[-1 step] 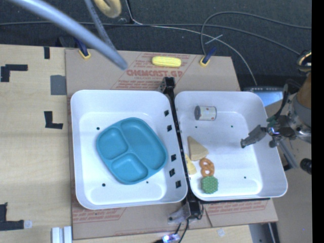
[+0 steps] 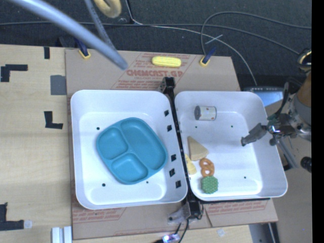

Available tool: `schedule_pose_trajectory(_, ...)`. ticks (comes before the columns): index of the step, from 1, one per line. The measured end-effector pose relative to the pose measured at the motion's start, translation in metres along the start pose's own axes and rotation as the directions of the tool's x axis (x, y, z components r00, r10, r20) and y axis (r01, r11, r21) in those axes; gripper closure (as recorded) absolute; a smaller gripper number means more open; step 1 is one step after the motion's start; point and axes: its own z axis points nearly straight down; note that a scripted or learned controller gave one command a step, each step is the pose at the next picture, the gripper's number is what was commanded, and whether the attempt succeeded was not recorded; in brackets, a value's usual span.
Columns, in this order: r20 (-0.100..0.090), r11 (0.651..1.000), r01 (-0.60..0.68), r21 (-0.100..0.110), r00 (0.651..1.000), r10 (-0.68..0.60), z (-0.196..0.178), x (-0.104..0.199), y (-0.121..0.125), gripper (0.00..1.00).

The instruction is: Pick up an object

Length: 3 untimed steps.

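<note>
The left bin [image 2: 81, 135] carries a blue divided plate [image 2: 131, 150]; the right bin [image 2: 273, 181] has a grey cylinder [image 2: 205, 113], cheese wedge [image 2: 197, 148], pretzel [image 2: 206, 166] and green piece [image 2: 209, 185]; the end effector [image 2: 250, 135] hovers at its right rim, grip state I cannot tell; approach step, I'd say; next it must descend over one piece.

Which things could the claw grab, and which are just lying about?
Could grab, in the right bin: grey can, cheese wedge, pretzel, green ball; blue plate in the left bin.

Lying about: yellow corn on the cardboard, cables.
</note>
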Motion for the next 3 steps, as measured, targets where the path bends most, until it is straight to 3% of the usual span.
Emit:
schedule_pose_trajectory(2,-0.001,1.000,0.001,0.004,1.000,-0.001,0.113,0.008,0.014,0.00)
schedule_pose_trajectory(3,0.002,1.000,0.000,-0.001,1.000,0.000,0.145,0.008,0.015,0.00)
